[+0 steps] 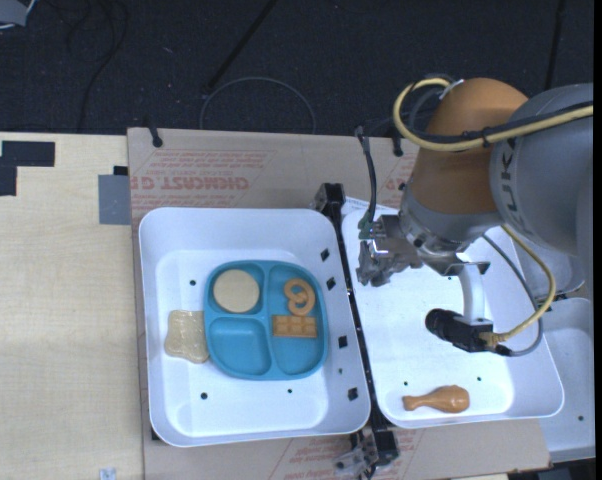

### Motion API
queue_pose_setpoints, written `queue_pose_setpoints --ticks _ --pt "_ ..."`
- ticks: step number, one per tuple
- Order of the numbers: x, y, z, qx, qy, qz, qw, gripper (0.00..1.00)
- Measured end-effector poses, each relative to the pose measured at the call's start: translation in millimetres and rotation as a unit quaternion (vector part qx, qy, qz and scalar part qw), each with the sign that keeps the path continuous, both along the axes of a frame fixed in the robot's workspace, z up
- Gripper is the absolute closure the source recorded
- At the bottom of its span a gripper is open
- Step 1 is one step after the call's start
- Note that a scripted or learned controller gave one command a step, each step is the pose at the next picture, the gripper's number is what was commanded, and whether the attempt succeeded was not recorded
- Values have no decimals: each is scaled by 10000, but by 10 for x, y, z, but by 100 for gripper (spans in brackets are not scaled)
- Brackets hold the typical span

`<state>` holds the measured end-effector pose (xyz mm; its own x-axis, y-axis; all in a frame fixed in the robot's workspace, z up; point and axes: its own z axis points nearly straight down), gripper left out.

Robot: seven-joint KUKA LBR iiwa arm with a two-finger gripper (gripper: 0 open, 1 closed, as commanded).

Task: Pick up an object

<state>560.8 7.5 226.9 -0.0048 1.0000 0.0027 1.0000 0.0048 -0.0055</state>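
You see a pale wooden bench (51,298) carrying brown cardboard (241,173) beneath two white bins, with dark carpet and loose cables behind. The left bin (181,238) holds a blue divided tray (264,320) with toy foods and a tan piece (187,335) beside it. In the right bin (526,393), a toy drumstick (437,400) lies near the front wall. The tool (374,263) sits over that bin's back left; whether it is apart or together, you cannot tell.
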Motion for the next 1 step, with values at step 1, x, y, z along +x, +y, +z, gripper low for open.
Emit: queue_pose_setpoints --ticks 1 --pt "76 492 -3 -7 -11 -2 10000 100"
